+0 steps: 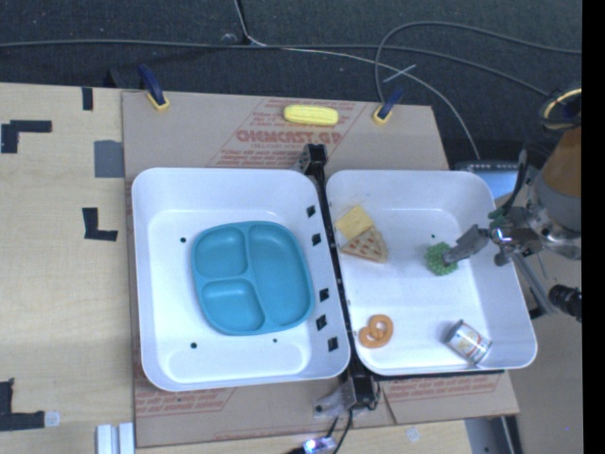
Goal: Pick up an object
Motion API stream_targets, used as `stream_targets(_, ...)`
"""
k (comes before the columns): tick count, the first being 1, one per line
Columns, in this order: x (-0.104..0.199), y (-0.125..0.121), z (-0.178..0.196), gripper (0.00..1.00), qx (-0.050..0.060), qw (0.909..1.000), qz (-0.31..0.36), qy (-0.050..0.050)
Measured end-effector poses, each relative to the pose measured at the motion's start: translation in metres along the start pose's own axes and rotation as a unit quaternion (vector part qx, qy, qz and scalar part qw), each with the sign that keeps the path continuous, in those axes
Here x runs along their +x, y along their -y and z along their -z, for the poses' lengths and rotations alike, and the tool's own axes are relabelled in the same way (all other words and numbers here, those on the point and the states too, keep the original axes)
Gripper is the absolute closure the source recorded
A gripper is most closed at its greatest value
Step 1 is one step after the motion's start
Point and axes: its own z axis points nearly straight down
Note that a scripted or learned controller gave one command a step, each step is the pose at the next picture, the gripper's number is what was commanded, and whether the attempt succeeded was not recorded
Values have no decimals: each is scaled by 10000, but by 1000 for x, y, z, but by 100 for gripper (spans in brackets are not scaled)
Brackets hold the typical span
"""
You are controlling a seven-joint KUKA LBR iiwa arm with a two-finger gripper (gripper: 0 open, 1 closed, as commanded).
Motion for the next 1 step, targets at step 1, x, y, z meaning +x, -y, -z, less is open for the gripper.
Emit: stream_targets(1,-6,7,-60,0,28,10000,-4,-6)
